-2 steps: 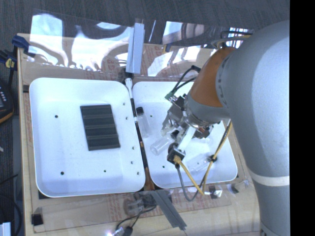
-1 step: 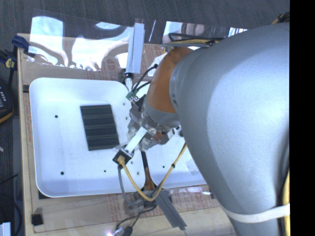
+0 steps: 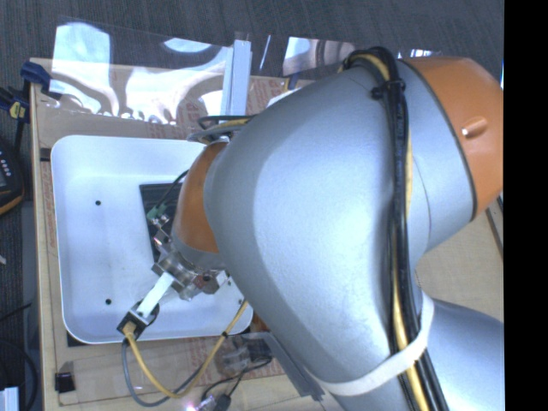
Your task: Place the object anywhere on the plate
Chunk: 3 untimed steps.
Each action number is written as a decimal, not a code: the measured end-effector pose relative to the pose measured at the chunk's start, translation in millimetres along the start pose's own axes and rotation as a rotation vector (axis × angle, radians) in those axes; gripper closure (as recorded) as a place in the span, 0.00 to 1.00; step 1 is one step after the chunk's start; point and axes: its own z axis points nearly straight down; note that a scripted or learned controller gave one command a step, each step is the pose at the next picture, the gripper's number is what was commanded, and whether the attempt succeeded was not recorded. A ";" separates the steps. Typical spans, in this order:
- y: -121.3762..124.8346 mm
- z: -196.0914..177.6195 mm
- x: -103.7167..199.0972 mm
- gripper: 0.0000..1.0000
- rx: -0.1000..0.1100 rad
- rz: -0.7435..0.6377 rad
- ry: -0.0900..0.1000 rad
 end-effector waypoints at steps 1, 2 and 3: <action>-71.2 -59.7 47.2 1.00 0.001 0.109 0.002; -7.5 -123.9 -9.3 1.00 0.000 0.312 0.004; 32.3 -202.9 -41.6 1.00 -0.006 0.418 0.008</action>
